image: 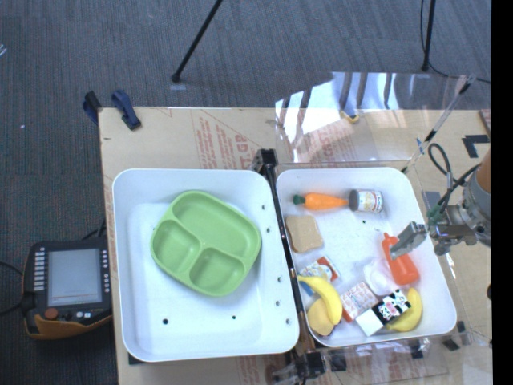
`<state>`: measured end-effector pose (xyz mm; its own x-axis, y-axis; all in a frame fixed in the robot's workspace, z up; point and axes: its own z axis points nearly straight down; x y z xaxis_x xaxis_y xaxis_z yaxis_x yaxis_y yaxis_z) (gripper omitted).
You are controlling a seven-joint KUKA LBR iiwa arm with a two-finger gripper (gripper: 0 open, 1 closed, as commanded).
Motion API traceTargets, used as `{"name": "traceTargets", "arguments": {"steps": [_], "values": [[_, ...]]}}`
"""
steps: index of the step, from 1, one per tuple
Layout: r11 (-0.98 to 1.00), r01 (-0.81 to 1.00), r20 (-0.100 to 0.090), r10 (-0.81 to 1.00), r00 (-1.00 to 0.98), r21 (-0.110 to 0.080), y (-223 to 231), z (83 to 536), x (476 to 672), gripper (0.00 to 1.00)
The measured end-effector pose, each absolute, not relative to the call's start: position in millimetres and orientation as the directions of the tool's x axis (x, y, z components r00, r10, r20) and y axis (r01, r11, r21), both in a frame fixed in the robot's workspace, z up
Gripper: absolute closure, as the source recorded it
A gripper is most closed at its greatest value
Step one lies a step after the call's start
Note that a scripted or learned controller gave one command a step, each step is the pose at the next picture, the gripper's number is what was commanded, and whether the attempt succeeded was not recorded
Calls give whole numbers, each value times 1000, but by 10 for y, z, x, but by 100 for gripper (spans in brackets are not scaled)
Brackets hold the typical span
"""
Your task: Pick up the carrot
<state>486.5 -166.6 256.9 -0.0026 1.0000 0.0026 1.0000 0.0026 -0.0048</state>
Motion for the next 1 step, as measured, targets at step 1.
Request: {"name": "traceTargets", "arguments": {"steps": [1], "values": [[491, 871, 5, 871, -491, 0, -1976, 1197, 4763, 0]]}}
